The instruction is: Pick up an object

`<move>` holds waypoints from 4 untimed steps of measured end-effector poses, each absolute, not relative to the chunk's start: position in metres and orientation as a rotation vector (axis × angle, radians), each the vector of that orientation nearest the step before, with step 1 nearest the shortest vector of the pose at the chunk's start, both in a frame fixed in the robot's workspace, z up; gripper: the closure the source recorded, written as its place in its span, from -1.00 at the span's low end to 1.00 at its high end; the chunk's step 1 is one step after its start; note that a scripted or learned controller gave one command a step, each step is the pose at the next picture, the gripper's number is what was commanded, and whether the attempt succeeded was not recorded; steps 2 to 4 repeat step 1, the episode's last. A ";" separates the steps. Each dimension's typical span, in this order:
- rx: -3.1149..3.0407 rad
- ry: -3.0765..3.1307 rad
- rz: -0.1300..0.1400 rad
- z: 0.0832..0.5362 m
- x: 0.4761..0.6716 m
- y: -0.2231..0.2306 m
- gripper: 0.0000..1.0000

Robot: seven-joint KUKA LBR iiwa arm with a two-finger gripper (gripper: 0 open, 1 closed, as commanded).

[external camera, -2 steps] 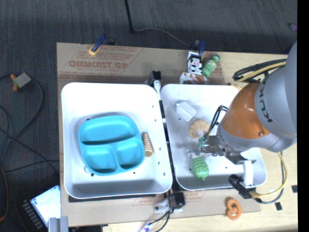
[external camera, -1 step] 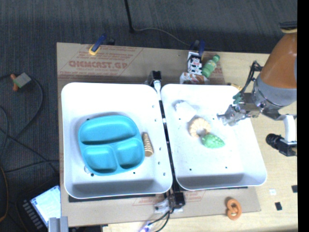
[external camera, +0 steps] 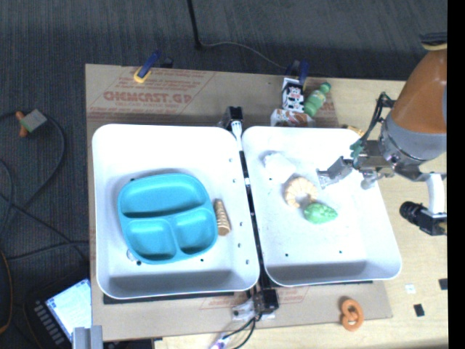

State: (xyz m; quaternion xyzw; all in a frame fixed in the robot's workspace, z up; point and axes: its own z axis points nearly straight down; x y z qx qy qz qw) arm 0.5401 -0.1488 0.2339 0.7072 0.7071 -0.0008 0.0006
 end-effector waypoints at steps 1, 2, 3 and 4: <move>2.224 2.223 -0.004 0.109 0.522 -0.153 -1.00; 2.224 2.223 -0.004 0.109 0.522 -0.153 -1.00; 2.224 2.223 -0.004 0.109 0.522 -0.153 -1.00; 2.224 2.223 -0.004 0.109 0.522 -0.153 -1.00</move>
